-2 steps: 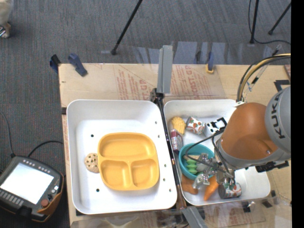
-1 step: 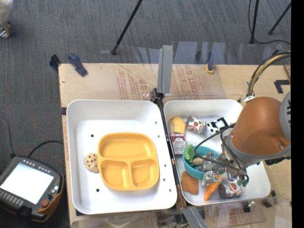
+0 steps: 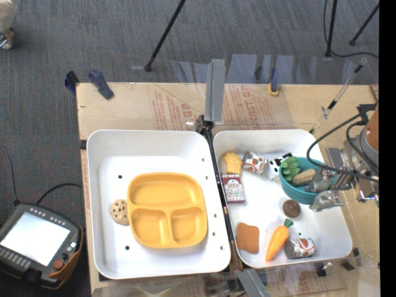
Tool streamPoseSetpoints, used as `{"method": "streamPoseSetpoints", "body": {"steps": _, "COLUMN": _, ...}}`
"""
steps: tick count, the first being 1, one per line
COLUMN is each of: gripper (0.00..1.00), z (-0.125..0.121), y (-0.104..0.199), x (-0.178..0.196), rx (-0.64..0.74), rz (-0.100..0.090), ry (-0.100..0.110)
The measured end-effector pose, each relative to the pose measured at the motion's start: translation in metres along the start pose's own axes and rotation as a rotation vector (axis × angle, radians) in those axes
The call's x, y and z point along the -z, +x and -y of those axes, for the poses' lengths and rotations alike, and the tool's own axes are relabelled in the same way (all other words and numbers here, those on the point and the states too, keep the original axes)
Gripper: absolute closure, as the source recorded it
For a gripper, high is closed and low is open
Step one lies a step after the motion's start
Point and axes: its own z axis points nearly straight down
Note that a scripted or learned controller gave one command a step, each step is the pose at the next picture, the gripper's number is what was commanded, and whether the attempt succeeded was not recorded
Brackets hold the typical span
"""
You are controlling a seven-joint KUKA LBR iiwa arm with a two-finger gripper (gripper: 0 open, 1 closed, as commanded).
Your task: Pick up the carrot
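Note:
The orange carrot (image 3: 276, 242) with a green top lies in the right bin (image 3: 266, 138), near its front edge, tip pointing towards the front. My gripper (image 3: 319, 192) hovers at the bin's right side, over the edge of a teal bowl (image 3: 297, 192), up and to the right of the carrot and well apart from it. Its fingers (image 3: 321, 201) point left, stand open, and hold nothing.
Around the carrot lie a brown toast piece (image 3: 248, 237), a tin can (image 3: 300, 247) and a dark round sweet (image 3: 291, 208). Farther back are corn (image 3: 232, 163), a red box (image 3: 233, 188), a small carton (image 3: 255, 163) and broccoli (image 3: 289, 166). The left bin (image 3: 99, 166) holds a yellow divided plate (image 3: 167, 194) and a cookie (image 3: 119, 211).

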Motion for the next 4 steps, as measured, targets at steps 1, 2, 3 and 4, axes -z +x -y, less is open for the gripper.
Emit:
{"method": "streamPoseSetpoints", "body": {"steps": 1, "gripper": 0.0, "z": -0.001, "y": 0.002, "x": -0.006, "rx": 0.0, "rz": -0.013, "ry": -0.005}}
{"method": "streamPoseSetpoints", "body": {"steps": 2, "gripper": 0.0, "z": -0.021, "y": 0.005, "x": -0.187, "rx": 0.297, "rz": -0.012, "ry": -0.007}}
{"method": "streamPoseSetpoints", "body": {"steps": 3, "gripper": 0.0, "z": -0.049, "y": -0.004, "x": -0.197, "rx": 0.763, "rz": -0.012, "ry": -0.007}}
{"method": "streamPoseSetpoints", "body": {"steps": 4, "gripper": 1.0, "z": -0.042, "y": -0.008, "x": -0.182, "rx": 0.753, "rz": -0.004, "ry": 0.01}}
